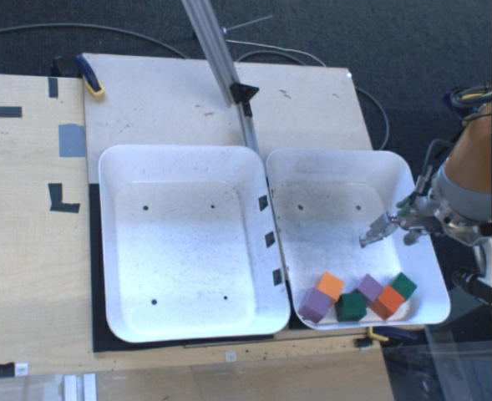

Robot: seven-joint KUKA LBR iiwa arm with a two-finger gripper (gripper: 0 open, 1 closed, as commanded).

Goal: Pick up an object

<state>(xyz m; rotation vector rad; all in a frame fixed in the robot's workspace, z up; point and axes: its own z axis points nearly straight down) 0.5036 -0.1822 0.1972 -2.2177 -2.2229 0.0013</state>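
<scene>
The arm's gripper [377, 232] hangs over the right bin [396, 170], close to that bin's right wall, with its grey fingers [371, 238] pointing down and to the left. Whether those fingers are open or closed cannot be told — they look like a single blurred prong from this angle — and nothing shows between them.

Below the gripper, well apart from it, the blocks crowd the bin's near edge: an orange cube [331, 286], a purple cube [316, 305] just beside it, a dark green cube [351, 307], a second purple cube [370, 287], a red-orange cube [387, 301] and a green cube [403, 286] — all bunched together.

The left bin [112, 224] sits far off to the gripper's left.
</scene>
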